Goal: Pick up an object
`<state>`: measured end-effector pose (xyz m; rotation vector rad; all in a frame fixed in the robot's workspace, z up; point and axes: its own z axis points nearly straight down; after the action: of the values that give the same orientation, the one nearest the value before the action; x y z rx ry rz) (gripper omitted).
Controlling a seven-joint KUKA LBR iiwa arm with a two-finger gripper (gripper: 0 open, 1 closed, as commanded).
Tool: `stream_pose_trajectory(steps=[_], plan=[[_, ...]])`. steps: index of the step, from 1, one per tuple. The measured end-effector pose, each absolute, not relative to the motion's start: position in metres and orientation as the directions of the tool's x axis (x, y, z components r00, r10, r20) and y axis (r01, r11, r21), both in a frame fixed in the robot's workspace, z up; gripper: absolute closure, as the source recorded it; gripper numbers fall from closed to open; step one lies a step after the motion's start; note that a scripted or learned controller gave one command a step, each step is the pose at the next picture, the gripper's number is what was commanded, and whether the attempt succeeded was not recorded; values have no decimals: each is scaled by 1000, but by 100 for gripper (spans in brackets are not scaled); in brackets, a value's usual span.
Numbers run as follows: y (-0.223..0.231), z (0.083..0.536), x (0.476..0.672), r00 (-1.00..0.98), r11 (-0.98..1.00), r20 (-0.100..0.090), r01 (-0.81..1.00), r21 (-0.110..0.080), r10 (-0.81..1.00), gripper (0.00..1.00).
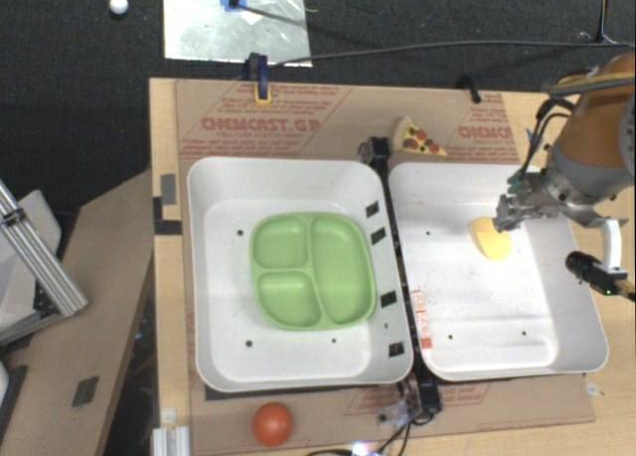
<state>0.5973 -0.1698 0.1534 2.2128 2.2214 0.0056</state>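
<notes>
A pale yellow object (491, 240) lies in the right white bin (497, 345), toward its upper middle. My gripper (505, 218) hangs right over the object's upper edge, coming in from the right on the grey arm with the orange band. A green divided tray (311, 268) rests in the left white bin (224, 345).
A pizza-slice toy (417, 138) lies on the cardboard behind the bins. An orange-red ball (271, 423) sits on the board in front of the left bin. A silver sheet (236, 7) and a small white ball (119, 4) lie on the far dark surface.
</notes>
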Motion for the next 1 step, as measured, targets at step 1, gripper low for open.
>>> stream_pose_trajectory(steps=[1], plan=[[-171,214,591,-5,5,-2,1000,8,1000,100]])
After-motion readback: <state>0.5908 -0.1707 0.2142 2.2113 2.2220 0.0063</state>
